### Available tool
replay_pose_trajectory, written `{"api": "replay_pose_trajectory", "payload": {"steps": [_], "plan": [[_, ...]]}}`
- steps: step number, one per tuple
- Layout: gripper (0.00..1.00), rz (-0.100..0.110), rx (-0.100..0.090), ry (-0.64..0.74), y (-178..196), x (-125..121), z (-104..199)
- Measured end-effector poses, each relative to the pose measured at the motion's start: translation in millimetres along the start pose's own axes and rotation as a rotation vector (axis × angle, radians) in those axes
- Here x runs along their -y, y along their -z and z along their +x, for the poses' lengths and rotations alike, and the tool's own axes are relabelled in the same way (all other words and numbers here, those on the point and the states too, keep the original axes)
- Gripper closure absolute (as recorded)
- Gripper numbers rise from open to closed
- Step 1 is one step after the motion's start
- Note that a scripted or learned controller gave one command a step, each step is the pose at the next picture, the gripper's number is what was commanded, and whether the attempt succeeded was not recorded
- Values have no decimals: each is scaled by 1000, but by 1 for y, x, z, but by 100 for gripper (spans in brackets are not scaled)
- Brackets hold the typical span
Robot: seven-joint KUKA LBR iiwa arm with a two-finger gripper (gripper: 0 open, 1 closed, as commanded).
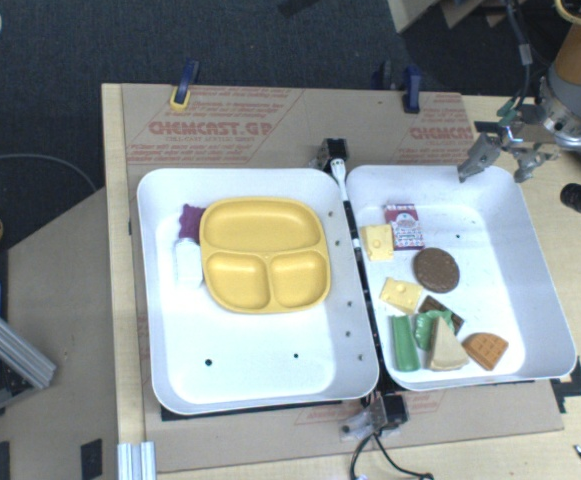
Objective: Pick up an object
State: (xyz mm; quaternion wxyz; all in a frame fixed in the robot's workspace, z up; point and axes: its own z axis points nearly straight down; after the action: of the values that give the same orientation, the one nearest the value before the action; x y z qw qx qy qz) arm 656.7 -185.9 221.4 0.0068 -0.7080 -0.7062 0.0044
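Observation:
My gripper [498, 158] hangs open over the far right corner of the right bin [510, 208], with nothing between its fingers. Toy food lies in that bin: a red-and-white carton [403, 225], a yellow cheese block [377, 241], a brown round cookie [436, 269], a second cheese piece [401, 295], a green stick [404, 341], a tan wedge [446, 348] and an orange waffle piece [486, 349]. All of them sit well below and left of the gripper.
The left bin [260, 358] holds a yellow three-compartment plate [265, 253], with a purple item [189, 221] and a white item [186, 261] at its left side. Clamps [411, 88] stand on the far board edge. The arm enters from the upper right.

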Motion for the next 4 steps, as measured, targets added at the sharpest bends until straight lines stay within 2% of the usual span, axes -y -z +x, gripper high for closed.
{"api": "replay_pose_trajectory", "payload": {"steps": [1,2,4], "plan": [[0,-15,3,3,10,-3,1],[0,-9,2,3,-52,2,6],[0,-11,3,5,-139,0,9]]}}
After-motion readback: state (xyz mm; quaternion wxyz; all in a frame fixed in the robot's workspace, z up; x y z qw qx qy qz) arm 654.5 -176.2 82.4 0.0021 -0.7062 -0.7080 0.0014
